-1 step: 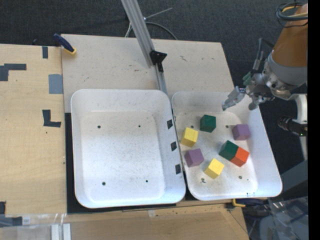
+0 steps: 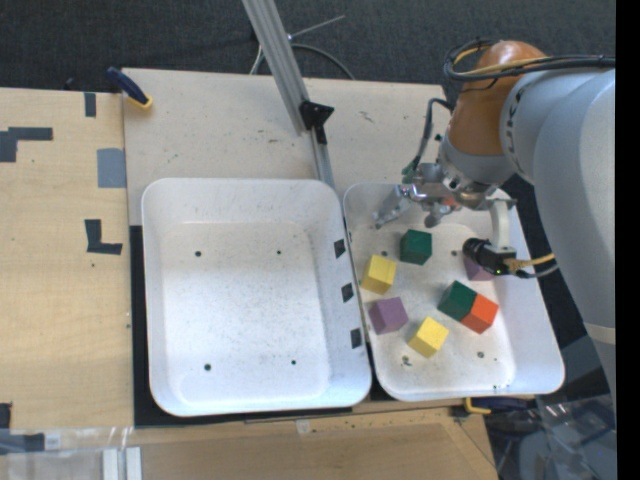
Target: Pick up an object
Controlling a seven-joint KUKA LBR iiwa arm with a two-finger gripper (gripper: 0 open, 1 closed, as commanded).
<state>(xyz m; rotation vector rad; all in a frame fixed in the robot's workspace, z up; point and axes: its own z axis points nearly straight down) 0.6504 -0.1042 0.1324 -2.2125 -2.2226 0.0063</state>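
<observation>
Six small cubes are seen in the right bin point(image 2: 530, 368): a dark green cube point(image 2: 416, 247) nearest the gripper point(image 2: 432, 196), a yellow cube point(image 2: 379, 273), a purple cube point(image 2: 388, 314), a second yellow cube point(image 2: 429, 336), and a green cube point(image 2: 458, 299) touching an orange cube point(image 2: 481, 313). A further purple block point(image 2: 478, 267) is partly hidden behind a black fitting. The gripper is held over the far end of this bin, just beyond the dark green cube; nothing is seen between its fingers, and whether they are spread or closed cannot be told. The step is judged to be the approach, with no grasp yet made. A descent over one isolated cube is called for next. The cubes appear matte with crisp edges. Both bins are shallow white plastic with rounded corners; the left bin point(image 2: 160, 298) is speckled.
</observation>
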